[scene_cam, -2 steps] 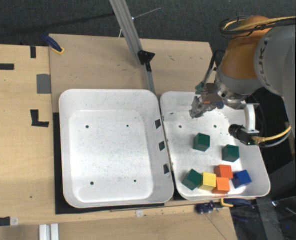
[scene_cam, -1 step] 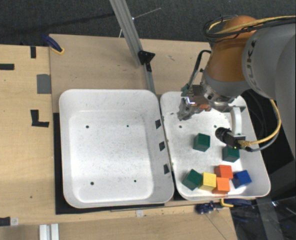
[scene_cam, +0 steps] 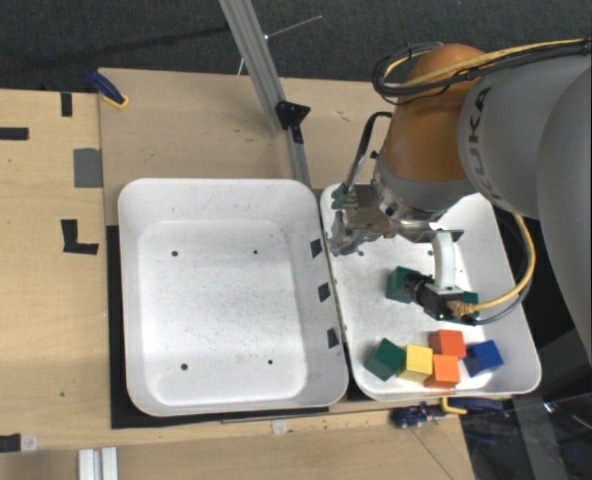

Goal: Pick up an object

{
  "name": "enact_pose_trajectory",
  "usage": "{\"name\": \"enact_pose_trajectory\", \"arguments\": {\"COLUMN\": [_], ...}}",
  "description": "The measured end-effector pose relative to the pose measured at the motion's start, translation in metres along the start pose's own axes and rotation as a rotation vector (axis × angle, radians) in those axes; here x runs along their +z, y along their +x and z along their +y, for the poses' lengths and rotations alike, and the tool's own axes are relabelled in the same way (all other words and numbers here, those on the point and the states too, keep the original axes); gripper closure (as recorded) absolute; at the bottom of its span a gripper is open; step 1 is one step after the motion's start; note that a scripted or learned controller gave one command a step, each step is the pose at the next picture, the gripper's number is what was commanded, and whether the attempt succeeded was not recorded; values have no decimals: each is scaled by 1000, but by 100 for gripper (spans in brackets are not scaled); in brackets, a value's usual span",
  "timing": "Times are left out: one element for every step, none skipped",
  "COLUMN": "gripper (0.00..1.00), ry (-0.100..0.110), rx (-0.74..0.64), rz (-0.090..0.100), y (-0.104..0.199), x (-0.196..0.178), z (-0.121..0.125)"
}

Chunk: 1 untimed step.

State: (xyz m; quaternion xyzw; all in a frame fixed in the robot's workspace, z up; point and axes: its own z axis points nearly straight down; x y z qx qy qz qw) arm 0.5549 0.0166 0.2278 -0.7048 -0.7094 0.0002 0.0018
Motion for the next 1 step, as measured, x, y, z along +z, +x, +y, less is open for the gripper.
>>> {"name": "enact_pose_trajectory", "arguments": {"gripper": [100], "ry": [1], "rx": [-1], "rz": [-1], "y": [56], "x": [8], "z": [-11]}}
